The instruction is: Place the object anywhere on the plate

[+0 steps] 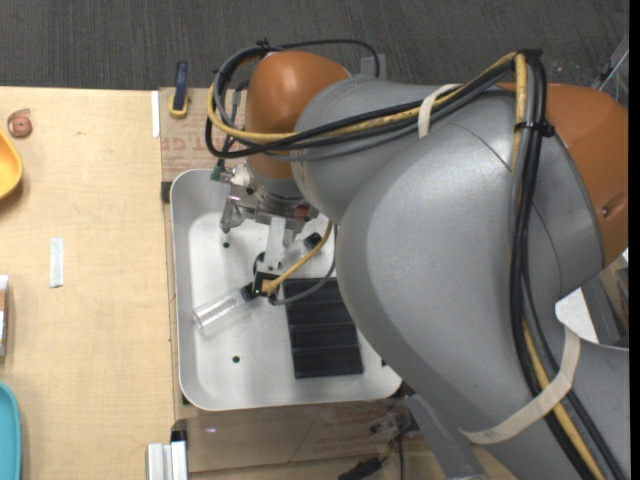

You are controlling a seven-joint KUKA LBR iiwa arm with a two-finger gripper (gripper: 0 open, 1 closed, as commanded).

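A clear plastic cup (215,313) lies on its side near the left wall of the white bin (200,388). To its right, a black ribbed rectangular slab (322,330) lies flat on the bin floor. My gripper (262,230) hangs over the upper middle of the bin, above and to the right of the cup and just beyond the slab's far end. I see nothing held in it. The big grey arm hides the right side of the bin.
A small dark speck (236,359) sits on the bin floor near the front. Left of the bin, a wooden table (90,368) bears a yellow dish edge (6,168), a small red disc (18,123), a white strip (56,263) and a teal edge (5,428).
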